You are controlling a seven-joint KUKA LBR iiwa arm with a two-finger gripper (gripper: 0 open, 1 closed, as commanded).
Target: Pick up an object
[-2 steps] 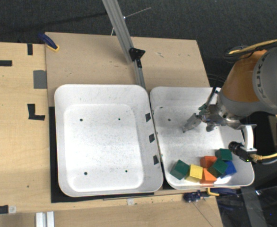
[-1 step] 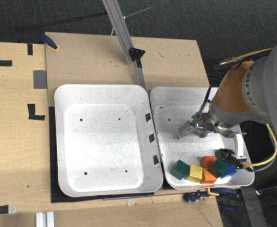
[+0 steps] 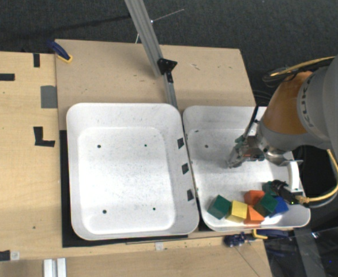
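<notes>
Several small blocks lie in the near right corner of the right bin [image 3: 215, 126]: a green block [image 3: 219, 206], a yellow block [image 3: 237, 210], an orange block [image 3: 253, 197], a dark green block [image 3: 269, 202] and a blue block [image 3: 280, 206]. My gripper [image 3: 237, 156] hangs low over the middle of the right bin, up and left of the blocks and apart from them. I see nothing between its fingertips. The arm's orange band [image 3: 284, 105] rises behind it.
The left bin [image 3: 123, 172] sits beside the right one on the wooden bench. A grey metal pole [image 3: 149, 33] slants down to the bins' shared far edge. A blue and yellow clamp [image 3: 59, 51] lies at the far left.
</notes>
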